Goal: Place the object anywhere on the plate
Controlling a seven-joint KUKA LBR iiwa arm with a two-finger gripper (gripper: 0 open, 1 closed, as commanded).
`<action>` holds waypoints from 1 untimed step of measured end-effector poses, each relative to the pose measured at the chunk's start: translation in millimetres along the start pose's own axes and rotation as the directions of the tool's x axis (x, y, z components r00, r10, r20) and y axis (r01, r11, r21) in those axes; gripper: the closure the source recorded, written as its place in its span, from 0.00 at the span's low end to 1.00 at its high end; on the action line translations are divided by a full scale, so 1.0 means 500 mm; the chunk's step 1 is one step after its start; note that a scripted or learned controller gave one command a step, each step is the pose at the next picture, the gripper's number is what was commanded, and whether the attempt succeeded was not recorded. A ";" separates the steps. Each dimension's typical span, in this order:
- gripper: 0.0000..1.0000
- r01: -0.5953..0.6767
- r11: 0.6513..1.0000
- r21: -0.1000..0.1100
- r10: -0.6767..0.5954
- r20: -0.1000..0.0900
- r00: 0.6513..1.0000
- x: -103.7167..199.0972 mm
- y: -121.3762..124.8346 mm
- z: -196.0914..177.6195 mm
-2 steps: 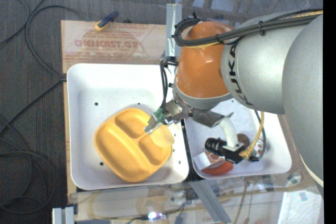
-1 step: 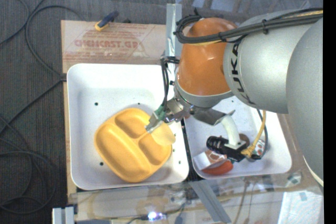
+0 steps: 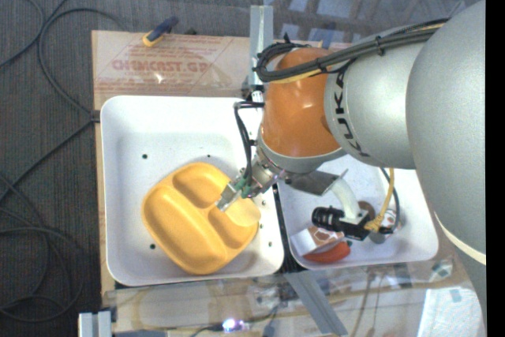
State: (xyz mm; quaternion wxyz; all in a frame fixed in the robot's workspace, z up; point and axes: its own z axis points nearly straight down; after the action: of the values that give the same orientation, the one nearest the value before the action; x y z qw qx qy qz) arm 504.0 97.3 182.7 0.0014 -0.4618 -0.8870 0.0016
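A yellow plate with several compartments lies in the left white bin, toward its front right. My gripper hangs over the plate's right rim, close to the wall between the two bins. A small greenish bit shows at its tip, too small to identify. The orange wrist band and the grey arm cover the back of the right bin.
The right bin holds a black cylinder, a red object, a white curved piece and a small grey item. A cardboard sheet lies behind the left bin. Cables run across the floor.
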 end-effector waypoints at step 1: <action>1.00 -0.178 0.984 0.000 0.178 0.001 0.984 -0.012 0.093 -0.024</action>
State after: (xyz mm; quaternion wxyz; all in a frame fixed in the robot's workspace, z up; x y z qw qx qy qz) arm 545.7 118.9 194.3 0.0009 -0.5394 -0.8421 0.0018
